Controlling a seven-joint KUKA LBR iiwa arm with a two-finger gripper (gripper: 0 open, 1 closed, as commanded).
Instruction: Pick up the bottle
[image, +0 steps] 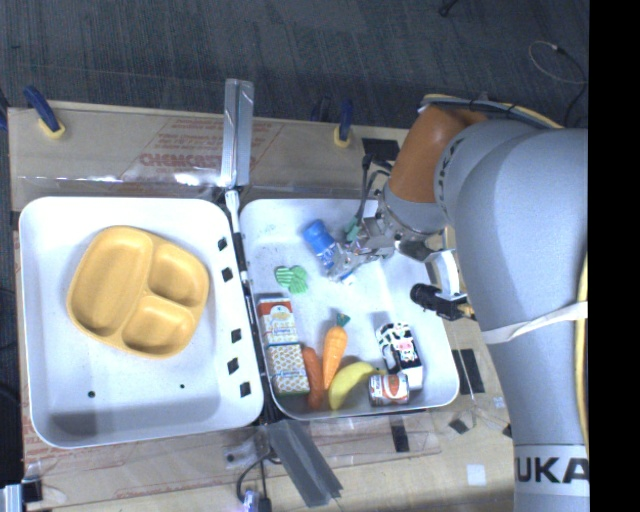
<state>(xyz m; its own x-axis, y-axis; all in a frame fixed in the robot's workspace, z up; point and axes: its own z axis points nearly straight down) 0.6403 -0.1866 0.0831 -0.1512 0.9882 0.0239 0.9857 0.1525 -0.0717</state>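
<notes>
The bottle (324, 247) lies in the right bin (268, 222), in its back half. It has a blue cap end pointing back-left and a clear body running toward the front-right. My gripper (358, 245) hangs low right beside the bottle's clear end, touching or nearly touching it. The grey arm with its orange band (425, 150) comes in from the right and hides the bin's back right corner.
A green piece (291, 278) lies just in front of the bottle. A snack box (283, 345), carrot (334, 344), banana (349, 383), cow-patterned carton (399, 346) and can (388, 389) fill the bin's front. The left bin (50, 400) holds a yellow divided plate (138, 290).
</notes>
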